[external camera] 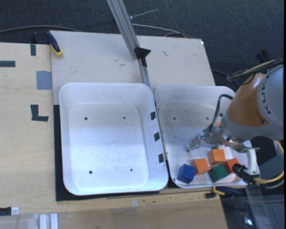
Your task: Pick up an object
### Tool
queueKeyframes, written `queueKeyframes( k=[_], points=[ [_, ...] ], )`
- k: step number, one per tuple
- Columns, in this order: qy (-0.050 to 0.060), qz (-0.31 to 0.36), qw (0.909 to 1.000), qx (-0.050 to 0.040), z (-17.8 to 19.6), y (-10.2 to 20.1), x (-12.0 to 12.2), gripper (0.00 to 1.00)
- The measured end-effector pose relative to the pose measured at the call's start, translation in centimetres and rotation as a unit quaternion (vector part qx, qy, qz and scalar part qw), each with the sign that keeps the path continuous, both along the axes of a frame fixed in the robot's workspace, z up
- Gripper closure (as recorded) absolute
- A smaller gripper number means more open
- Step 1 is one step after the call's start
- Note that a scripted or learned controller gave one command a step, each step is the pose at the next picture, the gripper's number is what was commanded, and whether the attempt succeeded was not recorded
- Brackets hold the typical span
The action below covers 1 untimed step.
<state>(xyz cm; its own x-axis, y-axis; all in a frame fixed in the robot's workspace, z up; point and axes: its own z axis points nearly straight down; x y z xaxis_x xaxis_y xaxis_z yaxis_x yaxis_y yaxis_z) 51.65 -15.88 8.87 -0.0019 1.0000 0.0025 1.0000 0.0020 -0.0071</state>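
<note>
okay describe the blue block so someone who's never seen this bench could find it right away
Look in the right-hand white bin, at its near edge where a small cluster of blocks sits. The blue block is the leftmost of that cluster, just left of an orange block. It is the only blue one there.

No readable text
At the right edge of the frame, dark letter strokes stand on the arm's (264, 104) grey casing above its orange band, cut off by the frame and too partial to read; nothing else carries lettering, numbers or brand marks
</note>
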Motion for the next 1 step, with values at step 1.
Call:
queueKeyframes(
  k=[1],
  points=[
    [-0.017,0.004,0.9998,-0.0044,0.85,1.01,-2.62,0.0]
  ],
)
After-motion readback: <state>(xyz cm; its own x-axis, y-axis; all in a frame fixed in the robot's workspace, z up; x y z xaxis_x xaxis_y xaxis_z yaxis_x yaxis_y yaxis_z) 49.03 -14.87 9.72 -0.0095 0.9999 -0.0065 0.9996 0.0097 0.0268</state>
